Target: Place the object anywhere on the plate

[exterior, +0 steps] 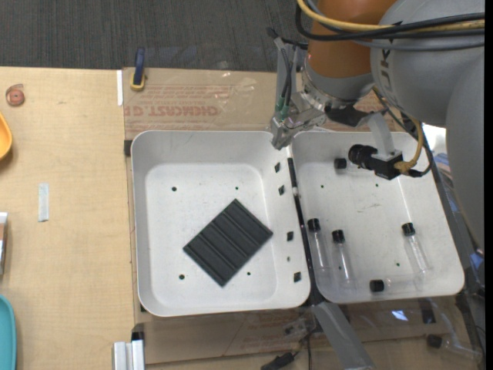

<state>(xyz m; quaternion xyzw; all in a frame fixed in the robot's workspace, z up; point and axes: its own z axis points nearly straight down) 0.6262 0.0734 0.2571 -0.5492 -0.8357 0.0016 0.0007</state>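
The claw (283, 129) hangs at the far edge of the bins, over the seam between them; whether it is apart or together cannot be told. The plate (228, 241), a dark ribbed slab, lies in the left bin (146, 230). Candidate objects, several clear vials with black caps (339, 253), lie in the right bin (439, 260), well apart from the plate. Judgement: no grasp is made yet. Recommended: descend squarely across one vial's body, confirm the hold, lift clear of the bin walls, then release low over the plate's middle to limit rolling.
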